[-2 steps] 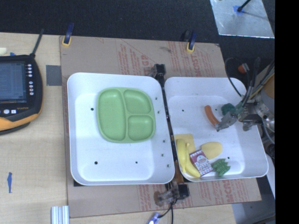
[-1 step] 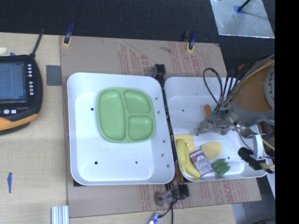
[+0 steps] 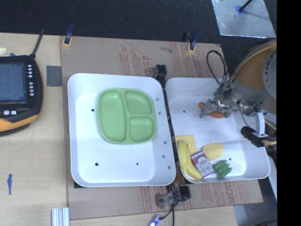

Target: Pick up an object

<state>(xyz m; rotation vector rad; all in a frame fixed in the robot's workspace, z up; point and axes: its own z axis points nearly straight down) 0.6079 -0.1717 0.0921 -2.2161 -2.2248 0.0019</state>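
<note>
The gripper (image 3: 212, 108) hung low in the right bin (image 3: 188, 91), at an orange object (image 3: 214, 113). Whether it was clamped, I cannot tell. A green plate (image 3: 126, 116) lay in the left bin (image 3: 84, 164).

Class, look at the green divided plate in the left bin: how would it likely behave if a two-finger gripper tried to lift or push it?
The green plate looks like rigid plastic, so probably stiff and light. Lying flat in the left bin, it would likely slide, not roll. Its low, rounded rim may be hard to pinch.

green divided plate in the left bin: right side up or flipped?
Right side up. The green plate shows three recessed compartments facing the camera, flat on the left bin floor.
</note>
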